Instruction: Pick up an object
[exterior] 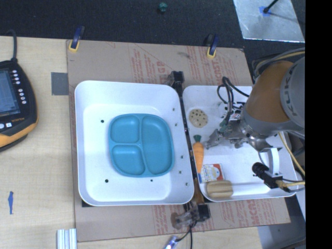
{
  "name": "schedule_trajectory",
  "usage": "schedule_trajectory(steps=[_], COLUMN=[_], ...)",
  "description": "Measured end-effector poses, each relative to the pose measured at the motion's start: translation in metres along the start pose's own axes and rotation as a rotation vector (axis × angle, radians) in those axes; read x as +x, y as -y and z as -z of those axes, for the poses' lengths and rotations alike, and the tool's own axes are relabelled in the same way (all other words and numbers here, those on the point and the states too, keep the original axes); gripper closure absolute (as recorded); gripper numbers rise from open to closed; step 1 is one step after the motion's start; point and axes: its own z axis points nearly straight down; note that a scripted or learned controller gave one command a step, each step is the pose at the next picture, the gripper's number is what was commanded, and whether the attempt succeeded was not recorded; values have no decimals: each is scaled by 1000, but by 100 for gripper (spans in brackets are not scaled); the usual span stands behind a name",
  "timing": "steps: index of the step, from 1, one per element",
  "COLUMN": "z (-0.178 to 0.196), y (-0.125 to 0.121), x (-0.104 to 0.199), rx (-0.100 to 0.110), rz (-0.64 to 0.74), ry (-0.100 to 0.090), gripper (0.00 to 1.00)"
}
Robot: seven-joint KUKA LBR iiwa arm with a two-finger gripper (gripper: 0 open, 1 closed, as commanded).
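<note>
The right white bin (239, 166) holds a round speckled cookie (197, 118), an orange carrot (198, 157) with a green top lying along the left wall, a small white and red packet (211, 172), and a tan block (220, 189) at the front edge. My gripper (211, 139) hangs low over this bin, just right of the carrot's green top and below the cookie. The arm's grey and orange wrist (272, 100) covers the bin's right half. Nothing shows held in the gripper.
The left white bin (93, 183) holds a blue divided plate (141, 144). A black and orange teach pendant (13, 105) lies at the far left of the bench. Black cables (226, 93) loop over the right bin's back edge. Clamps (210, 44) pin the cardboard mat.
</note>
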Motion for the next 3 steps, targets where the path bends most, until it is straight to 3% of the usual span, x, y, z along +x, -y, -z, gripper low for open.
schedule_trajectory(steps=[1, 2, 3], z=[-20, 10, -18], y=[-78, -115, -114], x=[-94, -67, -18], rx=[-2, -2, 16], rz=[-11, -8, -13], ry=[-5, -6, -3], gripper=[0, 0, 0])
